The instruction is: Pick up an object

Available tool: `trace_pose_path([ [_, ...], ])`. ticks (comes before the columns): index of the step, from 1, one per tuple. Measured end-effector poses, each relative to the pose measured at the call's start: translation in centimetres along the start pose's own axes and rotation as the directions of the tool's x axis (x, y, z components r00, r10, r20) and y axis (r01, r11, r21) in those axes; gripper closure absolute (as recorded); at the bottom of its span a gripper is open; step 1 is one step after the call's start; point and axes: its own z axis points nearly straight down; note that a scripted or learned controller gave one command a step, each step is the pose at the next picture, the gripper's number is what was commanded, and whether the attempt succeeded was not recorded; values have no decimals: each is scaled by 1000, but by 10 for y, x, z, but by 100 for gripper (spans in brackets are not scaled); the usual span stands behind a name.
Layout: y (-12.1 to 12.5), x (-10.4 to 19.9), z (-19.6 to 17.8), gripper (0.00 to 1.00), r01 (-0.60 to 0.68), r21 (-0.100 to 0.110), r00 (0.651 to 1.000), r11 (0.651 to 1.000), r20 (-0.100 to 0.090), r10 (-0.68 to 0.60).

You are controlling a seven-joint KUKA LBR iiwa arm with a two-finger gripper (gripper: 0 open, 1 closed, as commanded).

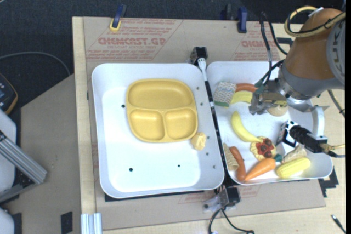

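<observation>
The right bin (242,65) holds several toy foods. A yellow banana (242,128) lies in its middle. A second yellow piece (241,98) and an orange piece (245,87) sit at the back, beside a green and white item (223,93). Toward the front lie an orange carrot (260,169), a yellow corn cob (293,167), a reddish sausage (237,157) and a red and yellow piece (264,147). My gripper (264,105) hangs low over the back middle of this bin, just right of the second yellow piece and above the banana's far end.
The left bin (153,167) carries a yellow divided plate (162,109) and a small pale yellow lump (198,141) near its right wall. The arm's grey and orange body (312,57) covers the right bin's back right corner.
</observation>
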Motion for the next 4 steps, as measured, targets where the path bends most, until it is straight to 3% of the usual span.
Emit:
trace_pose_path([
  [1,2,0,-54,100,0,-2,1000,1000,1,0],
  [3,77,69,-67,100,4,1,1000,1000,-2,-4],
  [4,78,59,-56,100,-2,8,1000,1000,-1,2],
])
